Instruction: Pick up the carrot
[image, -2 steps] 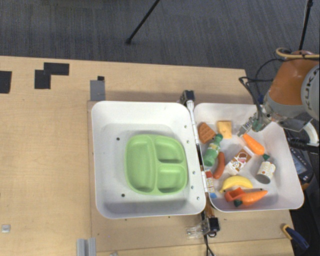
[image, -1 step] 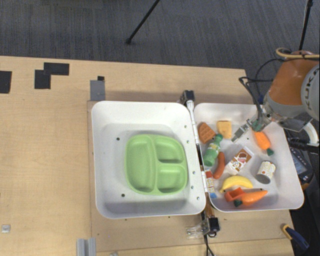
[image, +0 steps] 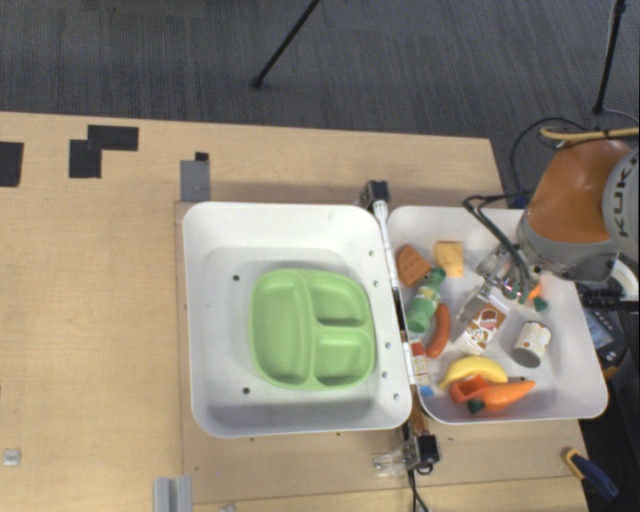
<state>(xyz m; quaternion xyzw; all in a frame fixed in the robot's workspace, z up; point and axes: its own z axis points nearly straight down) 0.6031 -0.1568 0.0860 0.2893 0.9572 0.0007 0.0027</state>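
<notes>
**Carrot lies at the near edge of the right bin, hand above it in the bin's middle**

Camera view: Two white bins sit side by side on the wooden table (image: 90, 330). The left bin (image: 215, 400) carries a green divided plate (image: 312, 328). The right bin (image: 585, 395) holds a scatter of toy foods.

The carrot (image: 503, 395) is in the right bin, at its near wall and toward the near right corner. It is orange, long and tapered, lying almost level, its thin tip pointing right and its blunt end, with a small dark green stub, to the left. It touches the banana (image: 474, 371), which lies just behind it toward the bin's middle, and a red piece (image: 458, 391) sits at its left end.

Farther up the bin from the carrot are a white carton (image: 482, 328), a small can (image: 531, 342) on its side to the right, a red sausage (image: 439, 333), a green bottle (image: 426, 298), a brown piece (image: 411, 265) and a yellow wedge (image: 450, 256).

The arm (image: 580, 205) comes in over the bin's far right corner. The hand (image: 505, 280) hangs over the bin's middle, just above the carton, well apart from the carrot. Whether its fingers are apart or together, I cannot tell.
</notes>
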